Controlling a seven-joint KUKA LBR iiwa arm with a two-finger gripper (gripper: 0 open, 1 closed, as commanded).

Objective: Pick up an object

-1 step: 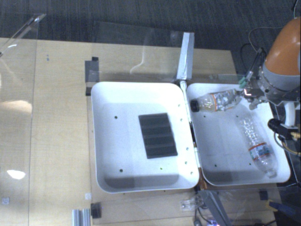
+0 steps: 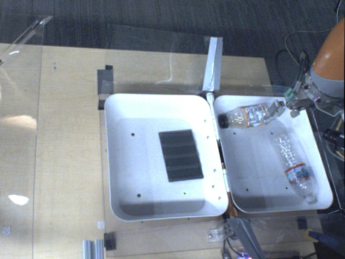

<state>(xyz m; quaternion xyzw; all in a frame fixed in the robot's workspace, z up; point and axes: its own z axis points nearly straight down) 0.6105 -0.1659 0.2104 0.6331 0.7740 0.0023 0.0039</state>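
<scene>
I can't tell my hand's (image 2: pixel 294 102) state at the frame's upper right, beside the clear bottle (image 2: pixel 249 115) lying along the right bin's (image 2: pixel 259 161) top wall, where it may roll away or slip.

A clear plastic bottle (image 2: pixel 248 115) is lying on its side along the right bin's (image 2: pixel 259 198) far wall. Another clear bottle (image 2: pixel 294 168) is lying near its right wall. A dark ridged block (image 2: pixel 180 155) is lying flat in the left bin (image 2: pixel 124 161).

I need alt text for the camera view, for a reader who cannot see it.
Two white bins side by side on a wooden bench: the left bin holds a dark ribbed block, the right bin two clear plastic bottles. The robot arm reaches in at upper right.
</scene>
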